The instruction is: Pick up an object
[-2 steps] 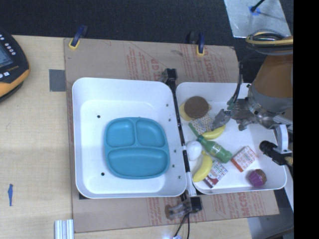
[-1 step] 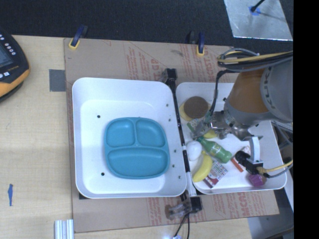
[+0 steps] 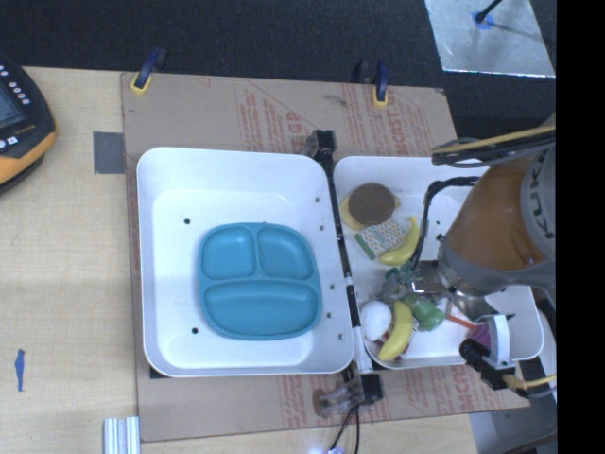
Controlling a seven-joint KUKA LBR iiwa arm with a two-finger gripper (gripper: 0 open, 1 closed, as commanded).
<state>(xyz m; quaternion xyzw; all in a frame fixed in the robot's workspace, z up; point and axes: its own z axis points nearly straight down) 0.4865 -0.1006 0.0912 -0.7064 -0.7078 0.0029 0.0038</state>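
Gripper [image 3: 418, 289] down among bananas [image 3: 400, 327] in right bin [image 3: 529, 340]; its grip state cannot be told

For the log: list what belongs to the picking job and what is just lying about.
Job:
- right bin
- two bananas
- white ball
- brown disc
- green piece
- hand

Lying about:
- blue divided plate
- left bin
- yellow pendant
- clamps

A yellow banana [image 3: 397, 330] lies in the right bin's [image 3: 425, 354] front part, touching a white egg [image 3: 375, 320]. A second banana [image 3: 405, 244] lies behind it.
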